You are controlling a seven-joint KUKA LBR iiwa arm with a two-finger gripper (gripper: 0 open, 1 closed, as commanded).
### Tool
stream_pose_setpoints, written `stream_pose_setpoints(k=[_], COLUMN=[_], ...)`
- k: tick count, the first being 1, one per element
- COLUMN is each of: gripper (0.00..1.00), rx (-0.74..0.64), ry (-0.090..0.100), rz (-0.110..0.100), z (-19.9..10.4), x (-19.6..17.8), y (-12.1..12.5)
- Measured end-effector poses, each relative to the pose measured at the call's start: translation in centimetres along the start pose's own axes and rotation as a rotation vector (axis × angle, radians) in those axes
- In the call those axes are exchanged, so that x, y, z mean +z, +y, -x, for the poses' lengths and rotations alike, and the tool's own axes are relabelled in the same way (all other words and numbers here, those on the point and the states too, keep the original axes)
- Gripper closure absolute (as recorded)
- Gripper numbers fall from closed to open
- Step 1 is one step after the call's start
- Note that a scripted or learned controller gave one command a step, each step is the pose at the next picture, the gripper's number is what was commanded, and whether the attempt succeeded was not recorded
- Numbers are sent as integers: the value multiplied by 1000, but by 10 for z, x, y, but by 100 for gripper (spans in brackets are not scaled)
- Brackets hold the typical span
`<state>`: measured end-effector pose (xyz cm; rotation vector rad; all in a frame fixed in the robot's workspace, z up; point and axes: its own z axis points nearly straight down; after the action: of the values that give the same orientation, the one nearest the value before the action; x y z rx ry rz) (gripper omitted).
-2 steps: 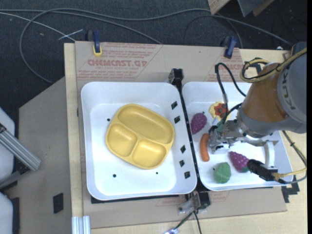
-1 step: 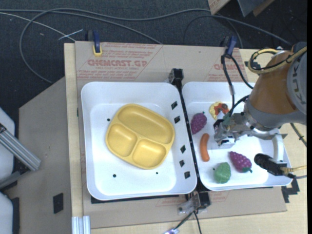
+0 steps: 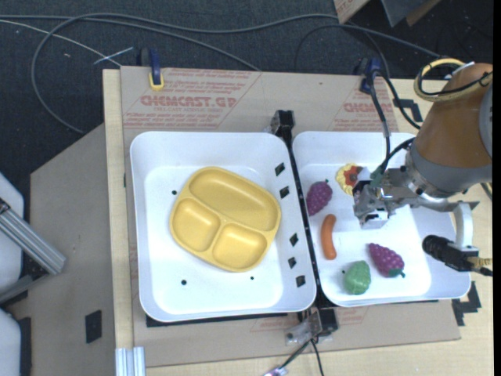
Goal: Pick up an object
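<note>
From the camera fixed above, my grey arm (image 3: 454, 143) with its orange band reaches in from the right, and my pincer (image 3: 370, 207) hangs over the right-hand shallow white bin (image 3: 415, 288), in its upper middle part. I cannot tell how the pincer stands, since its tips are lost in the dark metal of the wrist, and I see nothing gripped in it.

Just beside my pincer, up and to its left, lies a small yellow toy with red marks (image 3: 347, 177), partly hidden by the wrist. Farther left of my pincer, near the wall between the bins, sits a purple toy bunch of grapes (image 3: 318, 197). Below and left of the pincer lies a slim orange-red toy sausage (image 3: 329, 236), stretched lengthwise away from the camera. Straight below the pincer, toward the near rim, lies a second purple grape bunch with a green stalk (image 3: 386, 258), and just left of that, close beside it, a rounded green toy vegetable (image 3: 357, 277). None of these touches my pincer as far as I can see.

Well to the left of the pincer, the left-hand shallow white bin (image 3: 153, 233) holds a yellow plastic plate with three compartments (image 3: 225, 218). Both bins rest on a brown board tabletop (image 3: 196, 96) printed with red lettering.
</note>
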<state>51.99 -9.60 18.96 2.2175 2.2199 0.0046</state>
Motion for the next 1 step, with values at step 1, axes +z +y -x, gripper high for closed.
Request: stream_pose_setpoints(k=[1], gripper=[100], rx=[-1], ry=[1], rz=[0], z=[-9], x=[-48], y=[-1])
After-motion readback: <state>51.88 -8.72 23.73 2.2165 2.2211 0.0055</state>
